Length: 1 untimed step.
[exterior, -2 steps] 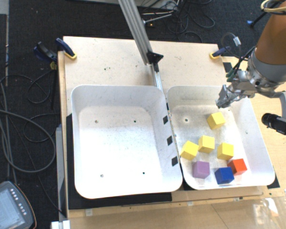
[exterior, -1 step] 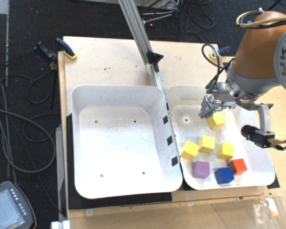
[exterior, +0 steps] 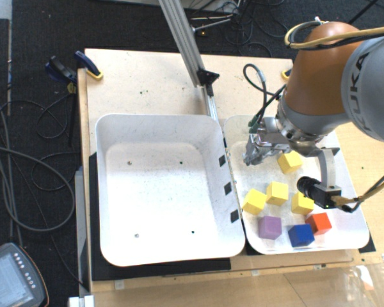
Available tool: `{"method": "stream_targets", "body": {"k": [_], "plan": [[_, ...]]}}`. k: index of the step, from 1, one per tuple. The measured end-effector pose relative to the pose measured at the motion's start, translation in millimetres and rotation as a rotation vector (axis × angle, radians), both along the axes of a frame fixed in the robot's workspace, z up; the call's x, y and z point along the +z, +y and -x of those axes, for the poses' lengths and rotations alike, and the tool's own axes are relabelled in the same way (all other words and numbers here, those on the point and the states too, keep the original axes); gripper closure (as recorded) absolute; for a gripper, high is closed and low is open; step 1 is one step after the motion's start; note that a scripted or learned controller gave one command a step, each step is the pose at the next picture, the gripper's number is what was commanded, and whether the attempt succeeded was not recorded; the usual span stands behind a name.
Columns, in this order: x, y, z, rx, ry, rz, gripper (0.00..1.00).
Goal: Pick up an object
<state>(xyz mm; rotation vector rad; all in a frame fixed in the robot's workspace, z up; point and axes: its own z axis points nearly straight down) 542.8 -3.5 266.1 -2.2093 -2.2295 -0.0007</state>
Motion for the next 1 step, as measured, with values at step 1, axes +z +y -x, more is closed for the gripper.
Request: {"method": "stream_targets", "body": {"k": [1], "plan": [[-16.8, 58.3, 21.3, 0.0, 0.002, 0.0, 1.0]]}}
